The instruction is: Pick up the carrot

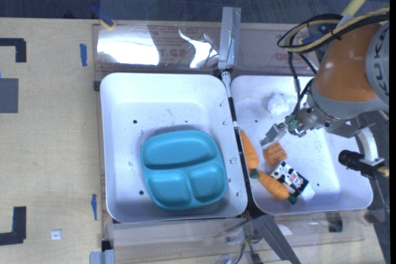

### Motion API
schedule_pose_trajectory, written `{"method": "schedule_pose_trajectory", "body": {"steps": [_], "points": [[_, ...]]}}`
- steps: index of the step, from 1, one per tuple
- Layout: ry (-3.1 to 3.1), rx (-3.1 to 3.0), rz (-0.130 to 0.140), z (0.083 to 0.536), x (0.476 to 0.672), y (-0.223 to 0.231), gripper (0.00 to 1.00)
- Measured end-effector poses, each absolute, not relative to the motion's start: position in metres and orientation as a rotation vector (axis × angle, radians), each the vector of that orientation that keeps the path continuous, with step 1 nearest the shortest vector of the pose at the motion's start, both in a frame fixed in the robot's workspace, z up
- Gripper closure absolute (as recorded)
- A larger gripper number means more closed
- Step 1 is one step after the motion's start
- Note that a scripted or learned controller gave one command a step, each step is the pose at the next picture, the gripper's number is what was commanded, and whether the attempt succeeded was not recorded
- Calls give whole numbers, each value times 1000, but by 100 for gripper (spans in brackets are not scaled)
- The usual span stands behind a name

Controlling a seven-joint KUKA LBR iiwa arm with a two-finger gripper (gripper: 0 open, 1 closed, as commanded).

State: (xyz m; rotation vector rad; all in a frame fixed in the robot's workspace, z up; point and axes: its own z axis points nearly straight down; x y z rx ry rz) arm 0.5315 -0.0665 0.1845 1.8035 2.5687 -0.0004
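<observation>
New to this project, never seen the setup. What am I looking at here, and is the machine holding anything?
One camera looks down at a slant on a bench with two shallow white bins. The grey and orange robot arm reaches in from the right; its claw hangs over the right bin with nothing visible between its fingers. The left bin holds a blue divided tray. The right bin holds two carrots, one along its left wall and one nearer the front, plus a small orange block, a black-and-white toy and a white lump.
</observation>
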Motion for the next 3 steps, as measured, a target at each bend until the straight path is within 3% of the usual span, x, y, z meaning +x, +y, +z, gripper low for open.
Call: {"method": "schedule_pose_trajectory", "body": {"steps": [1, 2, 3], "points": [[2708, 1595, 0, 184, 479, -58, 0], [2457, 1955, 1, 184, 480, -32, 0], [2496, 1908, -1, 184, 479, -44, 0]]}}
